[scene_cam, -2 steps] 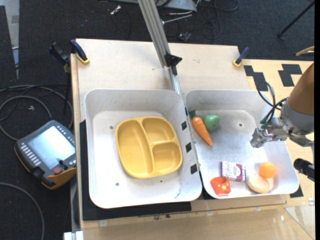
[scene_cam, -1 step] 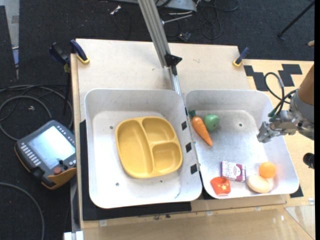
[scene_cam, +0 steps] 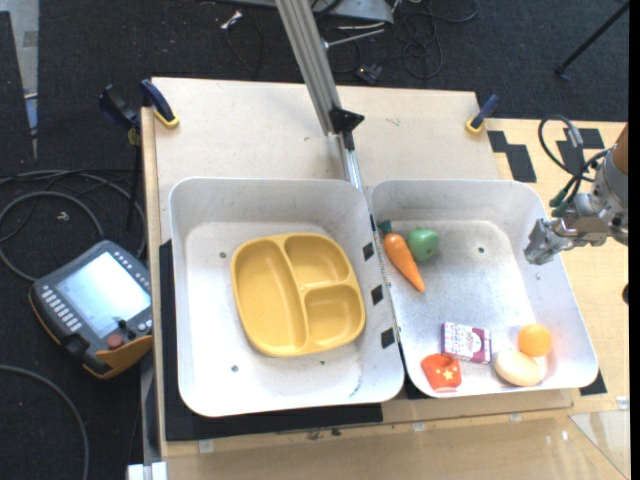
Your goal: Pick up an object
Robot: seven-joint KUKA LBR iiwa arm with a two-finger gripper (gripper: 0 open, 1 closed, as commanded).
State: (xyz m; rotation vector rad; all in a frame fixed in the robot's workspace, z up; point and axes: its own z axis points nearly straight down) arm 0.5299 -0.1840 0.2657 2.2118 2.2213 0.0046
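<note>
Orange carrot (scene_cam: pixel 405 259) lies beside a green toy (scene_cam: pixel 424 243) in the right bin (scene_cam: pixel 500 194), untouched. Nothing looks picked yet. The claw (scene_cam: pixel 541 246) sits at that bin's right rim, well apart from every object; whether it is open cannot be told. Reaching, closing and lifting all remain.

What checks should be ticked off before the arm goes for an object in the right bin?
1. Pincer over the right bin's rim: ok.
2. Pincer carrying nothing: ok, nothing visible in it.
3. Pincer opening: cannot tell.
4. Carrot free of neighbours: not ok, green object touches it.
5. Orange ball isolated: not ok, it rests against the pale object.
6. Yellow tray out of the way in the left bin: ok.
</note>
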